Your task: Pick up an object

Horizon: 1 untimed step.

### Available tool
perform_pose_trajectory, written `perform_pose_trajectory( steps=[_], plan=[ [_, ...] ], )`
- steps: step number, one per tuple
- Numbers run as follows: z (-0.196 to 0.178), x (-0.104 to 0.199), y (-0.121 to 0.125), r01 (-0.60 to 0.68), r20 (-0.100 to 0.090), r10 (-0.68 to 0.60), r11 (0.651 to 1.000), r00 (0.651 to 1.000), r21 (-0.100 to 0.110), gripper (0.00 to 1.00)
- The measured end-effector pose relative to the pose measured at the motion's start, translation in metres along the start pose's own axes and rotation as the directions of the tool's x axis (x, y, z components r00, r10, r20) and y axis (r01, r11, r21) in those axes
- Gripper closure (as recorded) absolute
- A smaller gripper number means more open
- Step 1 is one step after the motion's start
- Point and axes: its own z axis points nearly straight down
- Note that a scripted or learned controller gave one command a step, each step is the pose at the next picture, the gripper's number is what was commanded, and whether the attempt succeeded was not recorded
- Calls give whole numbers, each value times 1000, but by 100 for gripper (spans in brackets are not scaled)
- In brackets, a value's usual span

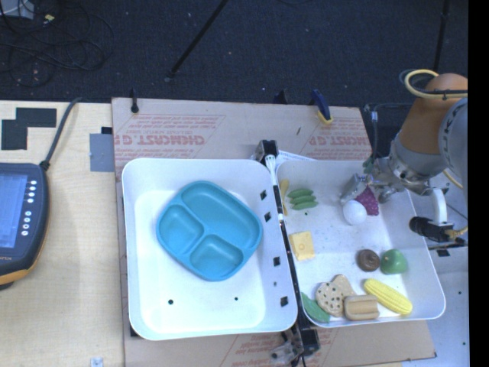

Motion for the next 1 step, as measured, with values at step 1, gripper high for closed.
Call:
perform_pose_trajectory(
  steps=[1],
  plan=[
    [-23,54,-2,0,-6,0,1000,1000,7,100]
  ],
)
